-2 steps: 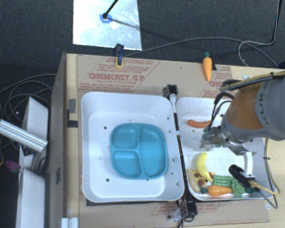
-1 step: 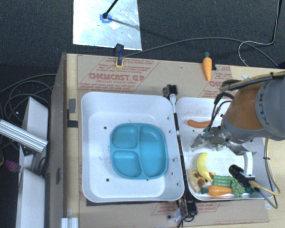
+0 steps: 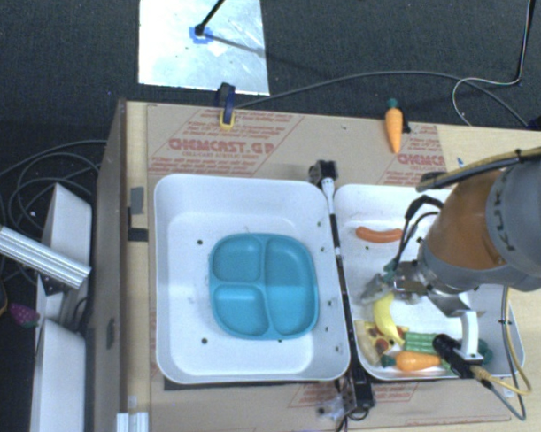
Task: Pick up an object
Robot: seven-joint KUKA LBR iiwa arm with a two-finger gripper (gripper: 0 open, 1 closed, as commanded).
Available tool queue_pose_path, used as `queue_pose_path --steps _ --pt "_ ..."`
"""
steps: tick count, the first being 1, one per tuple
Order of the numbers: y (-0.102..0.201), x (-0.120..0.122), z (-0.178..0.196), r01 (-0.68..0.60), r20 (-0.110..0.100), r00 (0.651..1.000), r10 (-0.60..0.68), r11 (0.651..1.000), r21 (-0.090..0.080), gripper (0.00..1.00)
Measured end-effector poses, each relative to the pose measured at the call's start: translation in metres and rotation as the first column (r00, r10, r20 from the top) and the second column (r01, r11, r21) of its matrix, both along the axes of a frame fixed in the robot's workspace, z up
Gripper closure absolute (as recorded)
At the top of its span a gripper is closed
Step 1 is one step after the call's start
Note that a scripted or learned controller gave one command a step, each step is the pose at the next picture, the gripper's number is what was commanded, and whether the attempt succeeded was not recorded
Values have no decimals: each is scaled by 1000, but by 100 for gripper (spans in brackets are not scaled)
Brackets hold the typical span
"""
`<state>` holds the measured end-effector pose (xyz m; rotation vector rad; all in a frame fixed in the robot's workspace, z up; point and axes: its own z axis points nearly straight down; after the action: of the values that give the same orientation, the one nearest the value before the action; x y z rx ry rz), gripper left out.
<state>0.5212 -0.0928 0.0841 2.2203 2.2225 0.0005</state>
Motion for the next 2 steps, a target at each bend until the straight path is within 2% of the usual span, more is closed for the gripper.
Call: queue_pose_path --steps 1,2 --pt "0 1 11 -1 2 1000 1 1000 1 100" --pt "-1 43 42 -2 2 1000 2 1000 -1 100"
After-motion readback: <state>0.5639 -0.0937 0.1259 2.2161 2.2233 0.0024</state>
